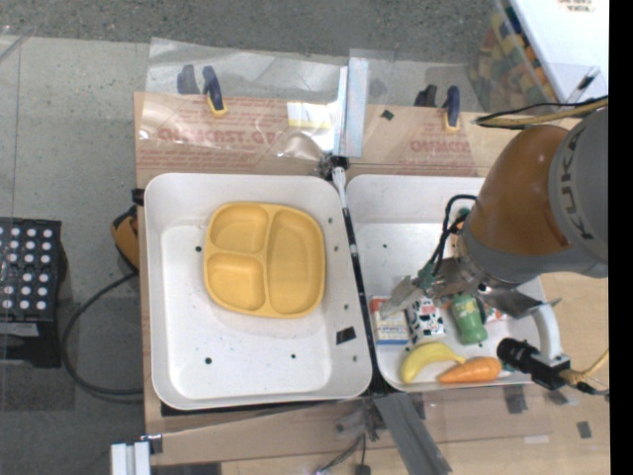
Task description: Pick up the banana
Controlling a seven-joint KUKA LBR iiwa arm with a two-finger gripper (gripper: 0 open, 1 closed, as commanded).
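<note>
Arm [539, 201] comes in from 3 o'clock, big grey body w/ the orange band, parked over the right bin [396, 206] and hiding much of it. Gripper [445, 290] sits low at the arm's 7 o'clock end, above the clutter in the bin's near half. Its state can't be told from up here; the metal parts blur into the items below, and nothing shows clearly held.

Banana [427, 359], the target, lies flat on the floor of the right bin, down at 6 o'clock near the front wall. Yellow, curved, ends pointing roughly 8 and 3 o'clock. It's apart from the gripper, at the gripper's 6 o'clock.

Carrot [471, 370] just beside the banana at its 3 o'clock, orange, lying flat, tips look to be touching or close to it. Green bottle [467, 320] at the banana's 1 o'clock, right under the arm's lower edge. Small black-and-white carton [425, 319] at the banana's 12 o'clock, near the gripper. Flat red-and-white packet [391, 325] at the banana's 10 o'clock, close to the bins' shared wall.

Left bin [178, 354] holds a yellow divided plate [265, 258], three compartments, sitting toward that bin's 12–1 o'clock area. Well apart from the arm.

Counter [247, 132] behind the bins at 12 o'clock: clear plastic sheet held by two blue clamps [211, 87].
</note>
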